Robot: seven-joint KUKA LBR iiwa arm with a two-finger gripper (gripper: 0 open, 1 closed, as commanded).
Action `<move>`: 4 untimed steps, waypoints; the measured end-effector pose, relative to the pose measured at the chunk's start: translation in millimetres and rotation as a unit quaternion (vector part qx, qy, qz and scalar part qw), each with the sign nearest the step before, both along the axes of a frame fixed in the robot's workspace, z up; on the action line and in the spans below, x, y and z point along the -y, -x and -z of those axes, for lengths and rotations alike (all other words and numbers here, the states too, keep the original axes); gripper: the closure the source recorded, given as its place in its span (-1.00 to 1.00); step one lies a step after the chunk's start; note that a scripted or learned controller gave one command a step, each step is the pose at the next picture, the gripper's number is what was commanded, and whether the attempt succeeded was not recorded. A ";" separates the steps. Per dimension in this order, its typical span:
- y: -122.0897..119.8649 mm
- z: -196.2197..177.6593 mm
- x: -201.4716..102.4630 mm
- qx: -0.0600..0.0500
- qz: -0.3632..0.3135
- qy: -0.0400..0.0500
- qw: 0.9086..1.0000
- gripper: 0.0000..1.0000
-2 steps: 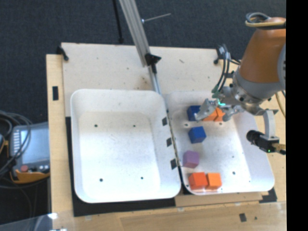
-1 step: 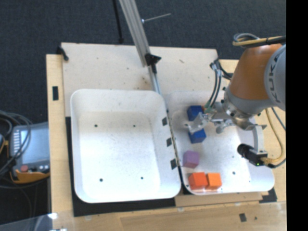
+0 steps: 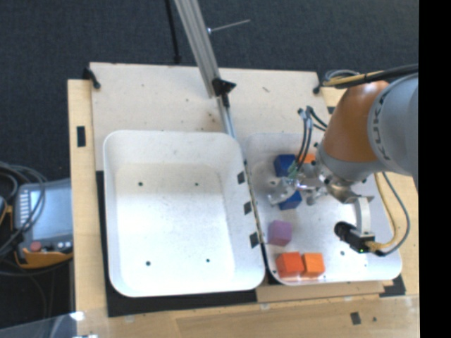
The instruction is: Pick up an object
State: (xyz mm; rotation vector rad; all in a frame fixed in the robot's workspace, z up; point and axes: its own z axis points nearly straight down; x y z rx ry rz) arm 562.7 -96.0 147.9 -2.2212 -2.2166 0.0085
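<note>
**Arm parked over the blue blocks, grab not settled**

The arm [image 3: 359,136] comes in from the right and its gripper [image 3: 292,191] sits low in the right bin [image 3: 391,263], right among two blue blocks. One blue block [image 3: 284,164] is just on the far side of it, the other blue block [image 3: 289,201] just on the near side, tucked against the metal bits. Whether the claw is clenched or released can't be told from up here; the wrist covers too much.

A purple block [image 3: 280,232] sits nearer still, and two orange blocks [image 3: 299,264] touch each other by the near rim.

Best bet, probably: commit to the nearer blue one, centre on it, and clamp its flat sides before lifting straight up. Crowding could nudge its neighbour.
</note>
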 end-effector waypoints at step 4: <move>-10.3 -65.5 14.1 0.007 -0.002 0.000 1.000 1.00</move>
